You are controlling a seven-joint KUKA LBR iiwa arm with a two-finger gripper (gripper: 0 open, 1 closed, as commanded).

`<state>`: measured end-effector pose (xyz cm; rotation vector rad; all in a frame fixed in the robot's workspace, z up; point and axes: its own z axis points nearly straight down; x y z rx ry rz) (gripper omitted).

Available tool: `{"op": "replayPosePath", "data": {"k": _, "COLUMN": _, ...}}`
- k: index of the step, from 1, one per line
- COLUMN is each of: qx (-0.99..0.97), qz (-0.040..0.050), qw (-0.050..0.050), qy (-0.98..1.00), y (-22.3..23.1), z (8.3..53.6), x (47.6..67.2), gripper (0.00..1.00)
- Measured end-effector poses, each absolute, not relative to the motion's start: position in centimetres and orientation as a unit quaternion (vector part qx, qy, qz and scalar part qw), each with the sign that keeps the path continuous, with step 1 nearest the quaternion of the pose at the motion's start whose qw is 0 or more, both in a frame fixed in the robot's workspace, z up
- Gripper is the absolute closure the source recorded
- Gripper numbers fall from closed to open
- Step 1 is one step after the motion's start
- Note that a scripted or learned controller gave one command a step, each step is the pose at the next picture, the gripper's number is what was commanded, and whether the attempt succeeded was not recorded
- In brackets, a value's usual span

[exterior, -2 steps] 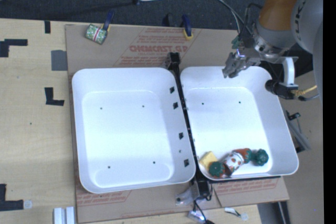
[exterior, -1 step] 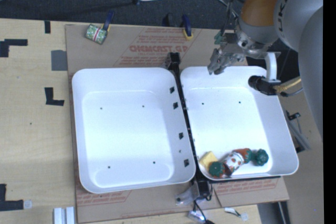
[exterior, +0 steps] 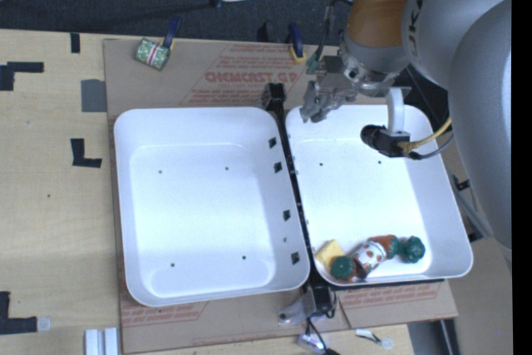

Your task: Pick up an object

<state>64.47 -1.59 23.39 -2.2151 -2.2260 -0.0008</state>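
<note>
Several small objects lie together at the near edge of the right bin [exterior: 432, 195]: a yellow block [exterior: 327, 250], a green ball [exterior: 342, 267], a red and white figure [exterior: 371, 253] and a dark green round piece [exterior: 411, 248]. My gripper [exterior: 316, 109] hangs above the far left corner of the right bin, well away from those objects. Nothing shows between its fingers.
The left bin [exterior: 133, 137] sits beside the right one, with a black divider strip [exterior: 287, 179] between them. A small green box [exterior: 152, 53] lies on the cardboard at the far left. Blue clamps [exterior: 293, 37] stand at the back edge. The arm's bulk fills the upper right.
</note>
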Motion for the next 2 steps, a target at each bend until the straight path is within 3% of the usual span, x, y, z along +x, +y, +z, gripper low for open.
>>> {"op": "replayPosePath", "data": {"k": 2, "qx": -0.705, "qz": 0.0002, "qw": 0.001, "qy": -0.709, "y": 10.0, "z": 23.2, "x": 65.2, "gripper": 1.0}}
